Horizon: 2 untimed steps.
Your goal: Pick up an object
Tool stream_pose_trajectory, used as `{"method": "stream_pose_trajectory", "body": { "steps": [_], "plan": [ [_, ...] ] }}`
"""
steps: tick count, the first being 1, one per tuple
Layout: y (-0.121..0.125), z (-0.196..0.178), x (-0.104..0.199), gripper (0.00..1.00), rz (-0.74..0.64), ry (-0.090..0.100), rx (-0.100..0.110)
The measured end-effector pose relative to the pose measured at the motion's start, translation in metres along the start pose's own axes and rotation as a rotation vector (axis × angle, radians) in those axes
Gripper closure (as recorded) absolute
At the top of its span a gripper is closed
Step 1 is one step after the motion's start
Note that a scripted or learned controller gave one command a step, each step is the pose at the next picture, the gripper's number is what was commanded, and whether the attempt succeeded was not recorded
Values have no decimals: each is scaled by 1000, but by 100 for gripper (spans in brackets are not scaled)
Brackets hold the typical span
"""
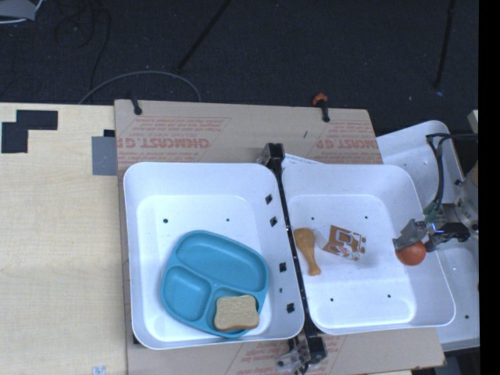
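My gripper [412, 244] hangs over the right rim of the right bin [367, 315]. It is shut on a small red-orange tomato [412, 255], which shows just under the grey fingers. On the right bin's floor lie a tan drumstick [308, 250] close to the divider and a brown and white packet [345, 243] to its right. In the left bin [195, 186] a blue divided plate [205, 276] carries a slice of bread [236, 312] in its near right compartment.
A black clip strip [283, 241] runs along the divide between the two bins. Cardboard [234, 135] lies under the bins, with a pale wooden bench top [55, 248] to the left. Cables [437, 170] trail by the arm at the right.
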<state>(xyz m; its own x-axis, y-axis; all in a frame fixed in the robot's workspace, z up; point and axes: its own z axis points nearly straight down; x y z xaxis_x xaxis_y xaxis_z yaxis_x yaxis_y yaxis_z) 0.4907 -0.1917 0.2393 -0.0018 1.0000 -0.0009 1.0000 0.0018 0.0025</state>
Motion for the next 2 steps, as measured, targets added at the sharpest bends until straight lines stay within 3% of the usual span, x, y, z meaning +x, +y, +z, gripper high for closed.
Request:
{"method": "stream_pose_trajectory", "body": {
  "steps": [1, 2],
  "plan": [
    [1, -49, -1, 100, 0, 0, 0],
    [20, -34, 48, 100, -3, 4, 6]
  ]
}}
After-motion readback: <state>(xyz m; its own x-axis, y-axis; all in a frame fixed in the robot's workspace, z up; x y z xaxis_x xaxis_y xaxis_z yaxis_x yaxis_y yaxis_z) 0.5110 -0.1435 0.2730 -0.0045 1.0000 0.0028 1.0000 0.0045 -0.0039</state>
